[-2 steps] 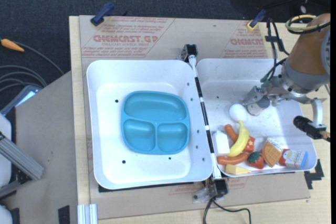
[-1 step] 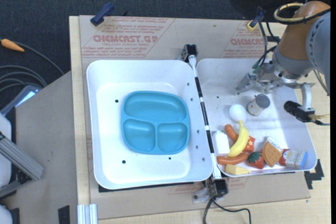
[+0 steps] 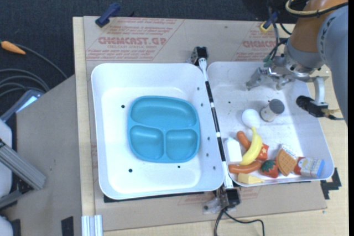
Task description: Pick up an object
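Dark carpet surrounds a cardboard-topped table (image 3: 166,36) carrying two white bins side by side. Your arm (image 3: 312,25) reaches in from the right, and its hand (image 3: 269,75) sits low over the far end of the right bin (image 3: 232,77), above bare floor with nothing between the fingers. Whether it is open or closed you cannot tell from this slant. Judged from that, the task is at the approach step: nothing is picked, and the hand is not yet over any object. Left bin (image 3: 105,119): holds one blue divided tray (image 3: 164,128), lying flat in the middle. Right bin: a grey round piece (image 3: 271,110) near the centre, closest to the hand; a white egg (image 3: 250,116) just beside it; then a crowded heap at the near end, with a banana (image 3: 253,146) lying across red sausages (image 3: 246,166), a white block (image 3: 234,149) against the left wall, a tomato-like red piece (image 3: 269,168), a waffle (image 3: 286,162) and a small carton (image 3: 311,166) toward the near right corner. Your next move likely calls for shifting the hand toward the near end and descending on one target. The grey piece or egg looks the easier choice, each standing apart from the heap; the egg may roll under the fingers.
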Tool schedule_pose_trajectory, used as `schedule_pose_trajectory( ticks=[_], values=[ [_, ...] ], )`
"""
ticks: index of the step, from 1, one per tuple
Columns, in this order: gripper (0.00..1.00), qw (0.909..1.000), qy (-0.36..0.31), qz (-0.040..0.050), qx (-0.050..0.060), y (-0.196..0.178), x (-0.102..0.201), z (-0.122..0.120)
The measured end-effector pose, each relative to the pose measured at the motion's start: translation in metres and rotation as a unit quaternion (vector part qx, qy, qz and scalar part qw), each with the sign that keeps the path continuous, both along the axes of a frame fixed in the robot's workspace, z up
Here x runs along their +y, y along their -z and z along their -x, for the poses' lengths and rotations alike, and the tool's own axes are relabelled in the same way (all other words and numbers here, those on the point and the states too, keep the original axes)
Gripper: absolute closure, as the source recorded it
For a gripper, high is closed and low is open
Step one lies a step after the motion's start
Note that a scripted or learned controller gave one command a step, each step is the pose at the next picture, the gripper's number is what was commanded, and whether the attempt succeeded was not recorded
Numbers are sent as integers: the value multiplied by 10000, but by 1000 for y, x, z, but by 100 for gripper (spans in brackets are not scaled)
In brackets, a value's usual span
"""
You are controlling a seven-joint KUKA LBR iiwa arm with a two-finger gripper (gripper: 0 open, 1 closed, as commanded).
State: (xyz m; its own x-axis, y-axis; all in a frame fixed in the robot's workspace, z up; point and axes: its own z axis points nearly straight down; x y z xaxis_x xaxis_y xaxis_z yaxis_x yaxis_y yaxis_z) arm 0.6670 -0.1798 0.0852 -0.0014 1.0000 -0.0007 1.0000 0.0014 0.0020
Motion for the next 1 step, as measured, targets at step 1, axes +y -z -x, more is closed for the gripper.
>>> schedule_pose_trajectory(
  ticks=[1],
  values=[
    [0,10000,2,3,1,0,-5,0]
  ],
)
